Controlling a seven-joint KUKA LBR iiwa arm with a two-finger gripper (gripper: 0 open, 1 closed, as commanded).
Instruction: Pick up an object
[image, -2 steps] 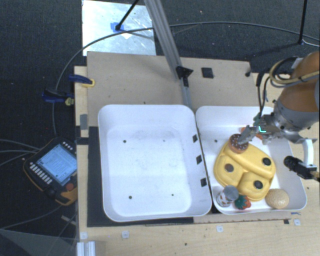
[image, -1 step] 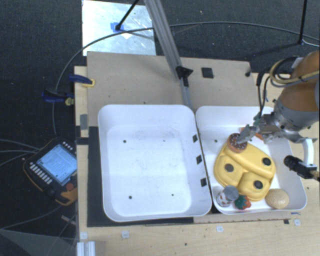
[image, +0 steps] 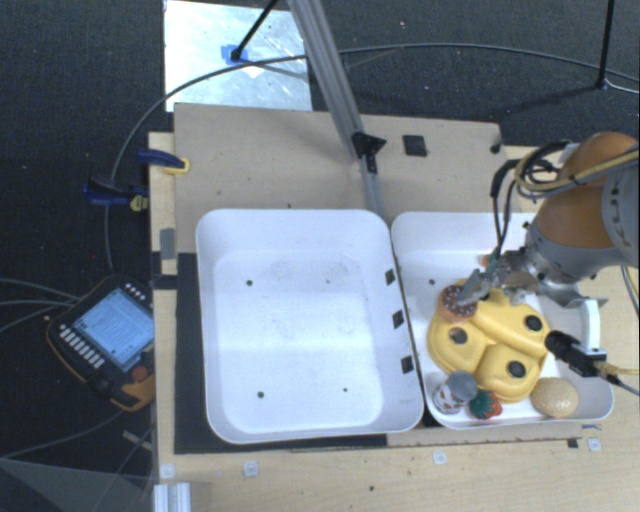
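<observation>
Both bins (image: 300, 330) look like smooth, matt white plastic on a matt brown, board-like counter (image: 270, 160). The yellow toy (image: 490, 340) at 4 o'clock looks like glossy plastic.

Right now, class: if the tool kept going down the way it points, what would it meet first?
Probably the small brown round object just below the tool, beside the yellow object; depth is hard to judge here.

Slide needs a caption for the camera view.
Gripper poised over yellow toy in cluttered right bin.
</observation>
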